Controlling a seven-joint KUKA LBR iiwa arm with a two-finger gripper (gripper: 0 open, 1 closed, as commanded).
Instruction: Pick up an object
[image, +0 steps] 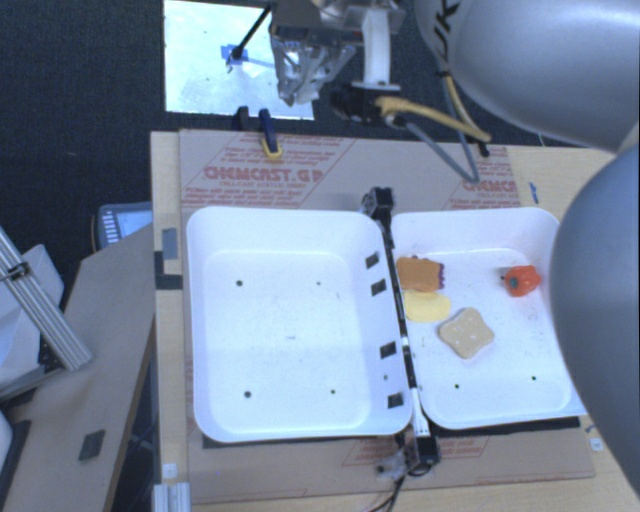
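End effector raised beyond the bins, objects lying in the right shallow white plastic bin (480, 235).

The end effector (298, 72) is blurred, its grip unreadable. Orange-purple block (420, 273), yellow disc (428, 307), tan toast-shaped piece (466, 333) and small red-orange piece (520, 280) lie inside that bin; the grey arm (595, 330) covers its right edge.

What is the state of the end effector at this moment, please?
End effector: raised above the bench's far edge, beyond the bins; nothing between its fingers; open or closed cannot be told.
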